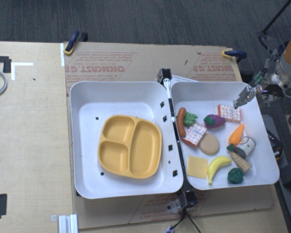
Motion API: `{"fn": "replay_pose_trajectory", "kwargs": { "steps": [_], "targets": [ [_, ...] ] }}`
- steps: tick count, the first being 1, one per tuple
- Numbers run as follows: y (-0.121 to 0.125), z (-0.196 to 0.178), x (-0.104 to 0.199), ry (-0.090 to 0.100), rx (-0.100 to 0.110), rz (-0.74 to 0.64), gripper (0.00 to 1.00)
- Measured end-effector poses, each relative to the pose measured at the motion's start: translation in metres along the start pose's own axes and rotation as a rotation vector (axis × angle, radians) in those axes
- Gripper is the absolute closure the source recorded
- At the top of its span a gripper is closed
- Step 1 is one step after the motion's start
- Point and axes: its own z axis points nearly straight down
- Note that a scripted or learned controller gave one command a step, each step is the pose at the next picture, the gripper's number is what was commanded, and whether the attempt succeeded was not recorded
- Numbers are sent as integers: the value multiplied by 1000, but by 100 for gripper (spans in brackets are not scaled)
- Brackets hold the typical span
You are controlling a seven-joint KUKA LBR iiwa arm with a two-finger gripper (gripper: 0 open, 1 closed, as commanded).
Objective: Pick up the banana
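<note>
Mirrored printing, not legible, is seen on the brown cardboard (102,64) under 2 white bins (82,130), clamped over a pale wooden bench (26,144) above dark carpet. The banana (216,167) is lain in the right bin's near part, just beside a yellow cheese slice (197,167). The gripper (244,97) is held above the far right corner; its spread cannot be told.

Two white bins (82,144) sit side by side on cardboard-covered bench (29,144).
</note>
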Motion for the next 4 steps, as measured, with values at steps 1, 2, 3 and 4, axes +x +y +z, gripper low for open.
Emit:
{"fn": "replay_pose_trajectory", "kwargs": {
  "steps": [1,2,3,4],
  "targets": [
    [-54,55,32,1,0,25,0],
    [-87,119,62,1,0,-94,0],
    [-100,155,54,1,0,-495,0],
    [-99,145,53,0,-3,-492,100]
  ]
}}
